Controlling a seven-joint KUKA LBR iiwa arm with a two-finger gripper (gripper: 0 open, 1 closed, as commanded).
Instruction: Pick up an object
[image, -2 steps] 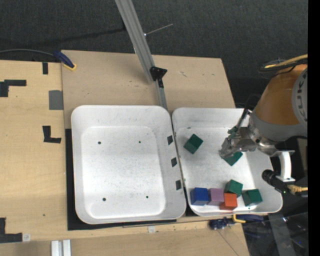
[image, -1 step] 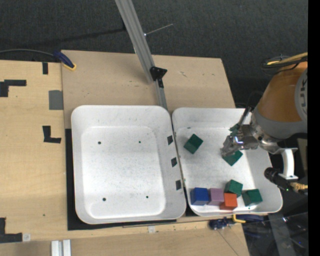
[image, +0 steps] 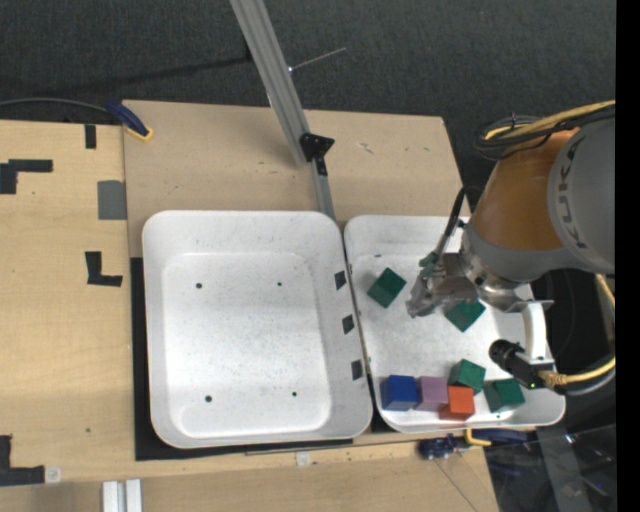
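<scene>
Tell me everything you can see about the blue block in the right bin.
The blue block is a small cube-like piece, solid dark blue with a matte look, maybe foam or painted wood. It sits flat on the floor of the right bin, in the near left corner close to the wall. Its right side is against or very near a lilac block. It lies well apart from the pincer, and nothing rests on top.

Coloured blocks in right bin
</scene>
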